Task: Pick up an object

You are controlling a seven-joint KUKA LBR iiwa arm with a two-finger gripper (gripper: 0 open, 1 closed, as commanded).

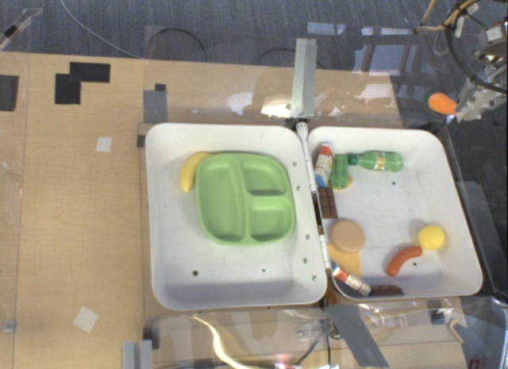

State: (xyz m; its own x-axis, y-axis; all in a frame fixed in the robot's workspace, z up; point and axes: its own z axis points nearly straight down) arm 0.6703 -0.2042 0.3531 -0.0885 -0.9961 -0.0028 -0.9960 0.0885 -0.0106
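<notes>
The small yellow lemon (431, 238) lay apart in the right bin (421, 193), light, round, best pinched across its middle. Whether the gripper was grasping anything, I couldn't tell.

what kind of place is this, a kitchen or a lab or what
Most likely a robot lab test bench, not a kitchen: two white bins hold toy food such as a green divided plate and a banana, with loose cables nearby.

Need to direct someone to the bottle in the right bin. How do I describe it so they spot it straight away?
Take the right bin and look along its far edge. The green bottle lies on its side there, beside a smaller green toy. It alone has a yellow label and a red cap.
</notes>
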